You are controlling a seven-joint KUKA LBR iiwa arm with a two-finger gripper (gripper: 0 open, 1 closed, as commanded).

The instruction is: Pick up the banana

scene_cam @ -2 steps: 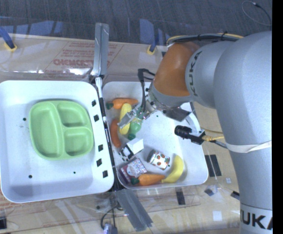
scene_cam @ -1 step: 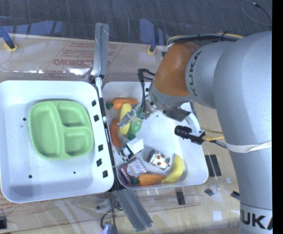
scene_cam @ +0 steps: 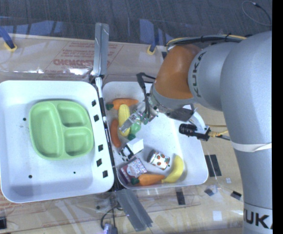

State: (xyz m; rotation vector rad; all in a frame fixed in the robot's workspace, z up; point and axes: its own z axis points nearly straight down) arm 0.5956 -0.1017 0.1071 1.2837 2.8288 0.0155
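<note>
The banana (scene_cam: 176, 170) lies untouched at the five o'clock corner of the right bin (scene_cam: 196, 152), beside a carrot (scene_cam: 149, 179). The gripper (scene_cam: 137, 122) hovers toward ten o'clock over the corn (scene_cam: 123, 115); whether its fingers are apart I cannot tell. Approach step: next, travel toward the banana and descend.

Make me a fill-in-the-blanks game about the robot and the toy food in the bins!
1. The green tray lies in the ____ bin.
2. The banana is colored ____.
3. The claw hovers over the ear of ____.
4. The banana lies in the right bin's ____ corner, toward the camera.

Missing words: left; yellow; corn; near right
</note>
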